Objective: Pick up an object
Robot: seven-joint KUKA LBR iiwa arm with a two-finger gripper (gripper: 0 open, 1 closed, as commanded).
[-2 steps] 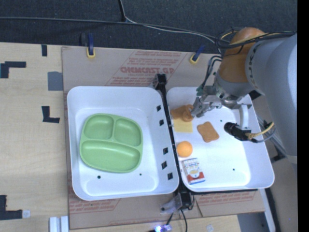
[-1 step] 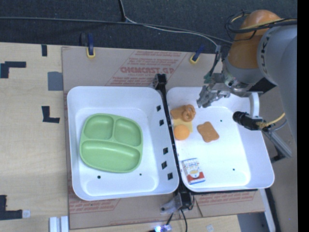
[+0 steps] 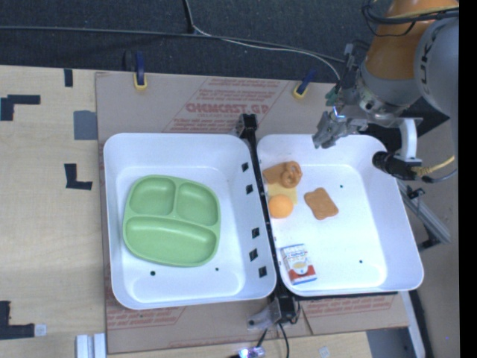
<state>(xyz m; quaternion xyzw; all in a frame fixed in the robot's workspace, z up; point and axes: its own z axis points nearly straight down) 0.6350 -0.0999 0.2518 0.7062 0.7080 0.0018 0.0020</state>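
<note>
In the right bin [image 3: 387, 230] lie a brown pastry [image 3: 284, 174], an orange ball [image 3: 280, 206], a tan biscuit-shaped piece [image 3: 321, 203] and a small red and white carton [image 3: 298, 263]. My gripper [image 3: 328, 135] hangs over the bin's far edge, up and to the right of the pastry, apart from every object. Nothing shows between its fingers.
The left bin [image 3: 119, 162] holds a green divided plate [image 3: 172, 220]. A black divider with clips [image 3: 256, 207] runs between the bins. Two yellow clamps [image 3: 139, 79] [image 3: 301, 89] pin the cardboard at the back. Cables cross the dark floor behind.
</note>
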